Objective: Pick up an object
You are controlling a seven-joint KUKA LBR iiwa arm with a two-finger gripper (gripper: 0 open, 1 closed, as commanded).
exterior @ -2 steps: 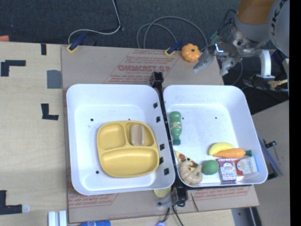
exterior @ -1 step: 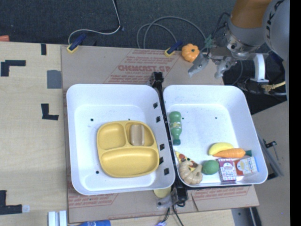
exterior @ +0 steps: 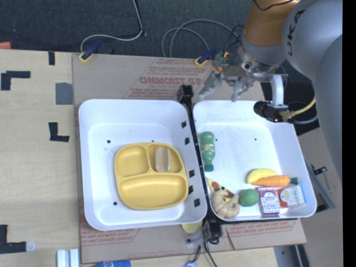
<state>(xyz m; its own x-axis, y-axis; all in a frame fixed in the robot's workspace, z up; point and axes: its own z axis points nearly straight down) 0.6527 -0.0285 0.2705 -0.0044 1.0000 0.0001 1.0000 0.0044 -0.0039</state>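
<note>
- The gripper (exterior: 224,89) hangs over the right bin's (exterior: 245,111) far rim, fingers spread wide, holding nothing.
- A green bottle (exterior: 207,149) lies below it.

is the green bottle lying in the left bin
No, the green bottle lies in the right bin, beside the divider; the left bin holds a yellow tray.

Right bin (exterior: 245,128) contents noted. A green bottle (exterior: 207,150) lies on its side near the left wall. Along the near wall: a beige croissant-like pastry (exterior: 226,202), a green round fruit (exterior: 249,197), a small carton (exterior: 268,200) with a second carton (exterior: 292,194) beside it, a carrot (exterior: 272,181), and a banana (exterior: 259,174) touching the carrot.
</note>
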